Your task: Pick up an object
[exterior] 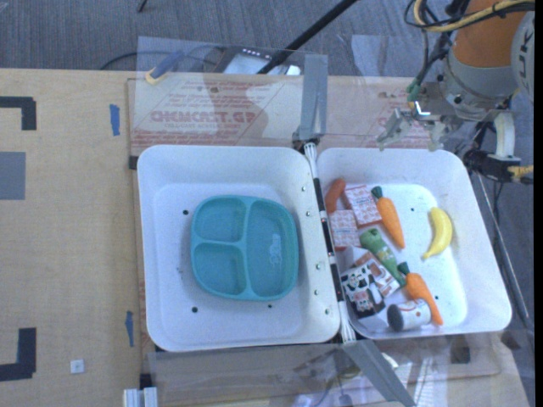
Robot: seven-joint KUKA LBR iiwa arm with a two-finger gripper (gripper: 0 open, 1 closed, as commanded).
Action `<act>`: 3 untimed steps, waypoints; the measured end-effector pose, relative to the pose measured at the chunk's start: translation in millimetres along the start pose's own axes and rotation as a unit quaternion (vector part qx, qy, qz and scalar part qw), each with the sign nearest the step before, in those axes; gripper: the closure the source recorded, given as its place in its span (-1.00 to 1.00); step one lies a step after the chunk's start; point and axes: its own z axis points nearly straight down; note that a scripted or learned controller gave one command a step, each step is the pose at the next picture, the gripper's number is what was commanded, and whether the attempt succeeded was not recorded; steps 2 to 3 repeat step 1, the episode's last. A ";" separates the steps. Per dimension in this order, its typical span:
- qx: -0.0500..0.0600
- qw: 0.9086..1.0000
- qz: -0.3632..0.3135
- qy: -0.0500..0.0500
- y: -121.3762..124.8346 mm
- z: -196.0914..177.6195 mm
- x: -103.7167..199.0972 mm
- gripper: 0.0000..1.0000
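Note:
My gripper (pixel 412 134) hangs above the back rim of the right bin (pixel 484 253), its two thin fingers spread open with nothing between them. Below it in that bin lie a yellow banana (pixel 439 231), an orange carrot (pixel 389 216), a second carrot (pixel 421 294), a green bottle-like toy (pixel 380 251), red-and-white cartons (pixel 361 205), a black-and-white carton (pixel 365 283), a small white can (pixel 408 316) and a reddish sausage (pixel 335 192). All of them rest on the bin floor, apart from the gripper.
The left bin (pixel 161 227) holds a teal divided plate (pixel 244 248). A grey divider (pixel 312 108) and a clear panel stand behind the bins. Yellow cables loop around the orange-banded arm (pixel 492 24) at the top right.

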 end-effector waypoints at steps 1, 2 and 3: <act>-0.005 0.995 -0.096 -0.001 -1.8 146.9 2.1 -1.00; -0.005 0.995 -0.096 -0.001 -1.8 146.9 2.1 -1.00; -0.005 0.995 -0.096 -0.001 -1.8 146.9 2.1 -1.00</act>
